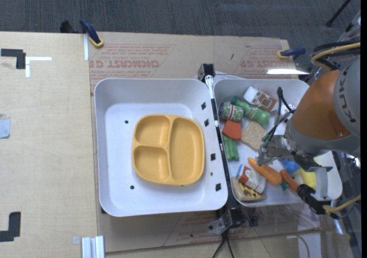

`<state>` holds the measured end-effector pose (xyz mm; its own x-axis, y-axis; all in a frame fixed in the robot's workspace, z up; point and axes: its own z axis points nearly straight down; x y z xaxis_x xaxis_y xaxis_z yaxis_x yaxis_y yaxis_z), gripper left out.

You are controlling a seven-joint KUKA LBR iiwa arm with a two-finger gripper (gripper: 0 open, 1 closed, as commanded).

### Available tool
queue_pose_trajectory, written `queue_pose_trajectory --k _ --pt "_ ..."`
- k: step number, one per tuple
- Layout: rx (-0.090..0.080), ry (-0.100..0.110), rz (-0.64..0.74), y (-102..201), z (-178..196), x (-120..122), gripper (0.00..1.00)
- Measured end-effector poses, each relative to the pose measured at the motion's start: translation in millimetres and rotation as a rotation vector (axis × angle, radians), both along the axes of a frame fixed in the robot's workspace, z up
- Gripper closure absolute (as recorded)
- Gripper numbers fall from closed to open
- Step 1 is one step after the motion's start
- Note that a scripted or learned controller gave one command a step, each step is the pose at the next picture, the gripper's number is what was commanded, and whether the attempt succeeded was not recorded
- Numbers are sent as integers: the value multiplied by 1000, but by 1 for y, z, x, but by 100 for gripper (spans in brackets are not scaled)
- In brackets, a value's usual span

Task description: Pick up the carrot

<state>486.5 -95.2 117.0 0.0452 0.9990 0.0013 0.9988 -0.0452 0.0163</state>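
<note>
Fingers: state cannot be told from above.
Gripper [270,152]: over the right bin [298,86], low centre.
Carrot [268,172]: just beside the gripper, at 6 o'clock.
Plate [169,149]: yellow, in the left bin [112,153].

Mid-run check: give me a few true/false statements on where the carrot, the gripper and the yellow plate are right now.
1. The carrot lies in the right bin. True.
2. The yellow divided plate sits in the right bin. False: it sits in the left bin.
3. The gripper is over the right bin, just above the carrot. True.
4. The carrot has been placed on the plate. False: it lies among the clutter in the right bin.
</note>
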Motion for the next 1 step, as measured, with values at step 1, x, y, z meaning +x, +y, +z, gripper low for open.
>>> queue_pose_trajectory --k 1 --pt "0 0 -1 0 0 0 0"
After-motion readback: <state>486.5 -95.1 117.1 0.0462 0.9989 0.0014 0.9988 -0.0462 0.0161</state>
